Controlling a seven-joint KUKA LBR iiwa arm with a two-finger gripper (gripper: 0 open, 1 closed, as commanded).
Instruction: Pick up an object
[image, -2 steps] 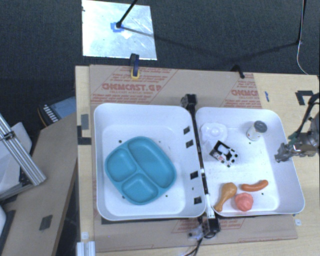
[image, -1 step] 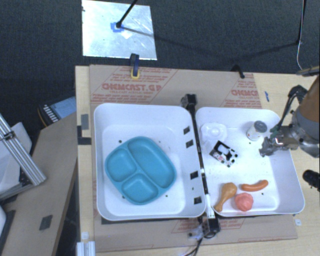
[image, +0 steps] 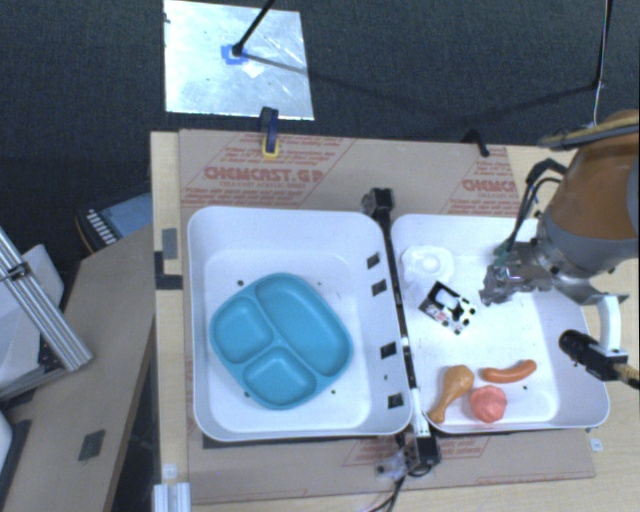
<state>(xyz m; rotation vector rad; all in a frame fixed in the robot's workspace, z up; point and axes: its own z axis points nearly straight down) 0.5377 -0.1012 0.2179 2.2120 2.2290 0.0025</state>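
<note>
In the right bin (image: 570, 410) lie a white cup-like object (image: 424, 263) at the back left, a black and white patterned block (image: 446, 306) in the middle, an orange sausage (image: 508, 372), a tan drumstick (image: 451, 390) and a pink round piece (image: 488, 403) near the front. My gripper (image: 497, 283) hangs over the bin's back right part, to the right of the patterned block and apart from it. Nothing shows between its fingers.
The left bin (image: 225, 235) holds a blue divided plate (image: 280, 340). A black divider strip (image: 395, 310) runs between the bins. The arm's orange and grey body (image: 600, 210) covers the right bin's far right corner. A black handle-like part (image: 590, 355) juts over its right rim.
</note>
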